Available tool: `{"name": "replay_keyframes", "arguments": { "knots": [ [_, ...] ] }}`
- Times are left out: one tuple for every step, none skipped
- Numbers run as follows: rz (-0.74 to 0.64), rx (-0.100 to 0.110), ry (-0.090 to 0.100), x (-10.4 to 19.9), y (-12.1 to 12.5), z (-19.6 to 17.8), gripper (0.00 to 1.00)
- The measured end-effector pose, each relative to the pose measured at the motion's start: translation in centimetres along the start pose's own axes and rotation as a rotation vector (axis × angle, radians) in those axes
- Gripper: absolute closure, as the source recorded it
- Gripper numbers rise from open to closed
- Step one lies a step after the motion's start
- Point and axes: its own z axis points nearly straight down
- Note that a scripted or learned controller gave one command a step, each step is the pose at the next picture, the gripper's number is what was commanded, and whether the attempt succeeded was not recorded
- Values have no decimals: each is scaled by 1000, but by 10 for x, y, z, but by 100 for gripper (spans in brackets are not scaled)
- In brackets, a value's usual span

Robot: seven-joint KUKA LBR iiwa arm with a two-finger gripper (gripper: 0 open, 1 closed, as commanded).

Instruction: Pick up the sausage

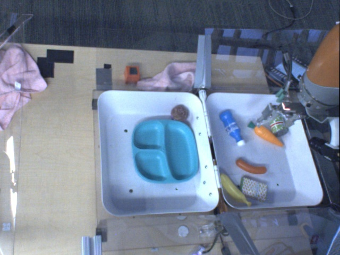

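Clear plastic fittings [212, 230] on pale wooden bench [53, 158], dark carpet [133, 9] beyond.

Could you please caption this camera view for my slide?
Gripper hovers by the carrot; sausage lies untouched in the right bin.

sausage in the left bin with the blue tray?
No, the sausage lies in the right bin, between the carrot and the banana; the blue tray sits in the left bin.
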Motion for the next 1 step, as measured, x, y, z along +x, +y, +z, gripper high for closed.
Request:
{"name": "replay_keyframes", "arguments": {
  "knots": [
    [87,1,0,-1,-26,124,0]
  ]
}}
